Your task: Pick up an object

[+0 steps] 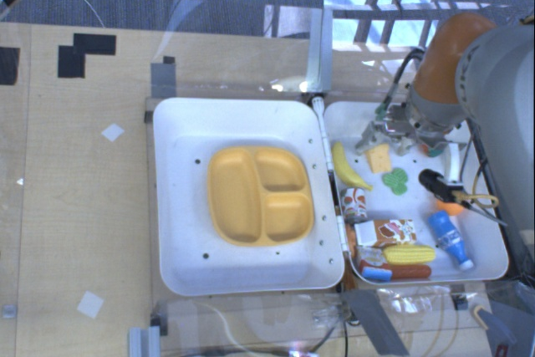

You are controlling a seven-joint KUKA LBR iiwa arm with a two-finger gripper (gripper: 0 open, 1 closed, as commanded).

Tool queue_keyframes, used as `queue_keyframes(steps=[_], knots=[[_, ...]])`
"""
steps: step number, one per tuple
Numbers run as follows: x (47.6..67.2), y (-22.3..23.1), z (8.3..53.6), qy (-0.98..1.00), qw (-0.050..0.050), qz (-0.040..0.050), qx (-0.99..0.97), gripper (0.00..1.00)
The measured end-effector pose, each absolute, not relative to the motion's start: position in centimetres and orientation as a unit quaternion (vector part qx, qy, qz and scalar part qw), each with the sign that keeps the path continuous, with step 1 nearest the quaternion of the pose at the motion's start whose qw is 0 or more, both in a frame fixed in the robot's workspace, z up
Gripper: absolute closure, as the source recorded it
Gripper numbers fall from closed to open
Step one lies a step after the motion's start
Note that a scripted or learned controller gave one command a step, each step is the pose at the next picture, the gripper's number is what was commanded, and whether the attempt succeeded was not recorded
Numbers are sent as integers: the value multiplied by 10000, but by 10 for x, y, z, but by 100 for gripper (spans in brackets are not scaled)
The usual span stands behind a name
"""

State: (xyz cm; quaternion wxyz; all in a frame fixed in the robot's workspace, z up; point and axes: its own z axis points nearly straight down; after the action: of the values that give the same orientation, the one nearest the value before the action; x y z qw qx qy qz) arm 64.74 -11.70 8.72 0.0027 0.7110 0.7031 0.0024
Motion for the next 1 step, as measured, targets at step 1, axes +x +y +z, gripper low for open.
queue_keyframes(steps=[1], knots=[[653,-102,87,6912,26,29,7226,0]])
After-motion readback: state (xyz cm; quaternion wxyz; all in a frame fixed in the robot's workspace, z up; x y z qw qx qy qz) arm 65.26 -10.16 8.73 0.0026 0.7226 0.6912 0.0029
